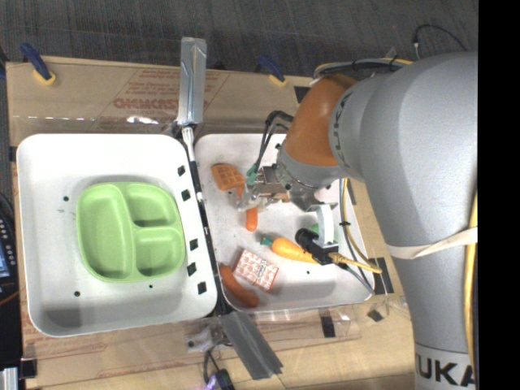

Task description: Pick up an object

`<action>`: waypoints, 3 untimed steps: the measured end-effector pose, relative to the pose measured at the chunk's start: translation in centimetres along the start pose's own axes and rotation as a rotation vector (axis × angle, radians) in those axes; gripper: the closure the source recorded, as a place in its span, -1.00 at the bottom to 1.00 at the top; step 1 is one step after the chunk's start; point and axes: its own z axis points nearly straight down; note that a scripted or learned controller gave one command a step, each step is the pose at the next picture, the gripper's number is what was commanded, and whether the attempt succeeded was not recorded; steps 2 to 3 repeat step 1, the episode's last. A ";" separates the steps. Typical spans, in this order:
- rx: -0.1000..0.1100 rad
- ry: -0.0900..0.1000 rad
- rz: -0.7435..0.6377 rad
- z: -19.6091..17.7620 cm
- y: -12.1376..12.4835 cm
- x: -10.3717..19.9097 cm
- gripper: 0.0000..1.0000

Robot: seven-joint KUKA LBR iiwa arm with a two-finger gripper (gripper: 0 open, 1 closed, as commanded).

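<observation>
— In the right bin (341,295), what is the hand after?

— Most likely the small orange piece (252,218); it lies on the bin floor just under the hand (262,187), which hangs over it pointing down. I judge the arm (325,132) is lined up for a straight drop.

— Has it got hold of anything?

— Nothing shows between the fingers, and whether they stand wide or narrow I cannot tell from above.

— What lies around it?

— A waffle (228,175) just beside the hand to the left, a carrot (294,251) below, then a patterned box (257,270) resting by a sausage (240,288) at the near wall. All loose, so any could be picked.

— And the left bin (41,218)?

— A green tray (130,230), well apart.
</observation>
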 end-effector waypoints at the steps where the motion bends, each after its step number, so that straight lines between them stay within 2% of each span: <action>1: -0.007 -0.001 -0.060 -9.3 2.9 7.2 1.00; 3: -0.007 -0.001 -0.060 -9.3 2.9 7.2 1.00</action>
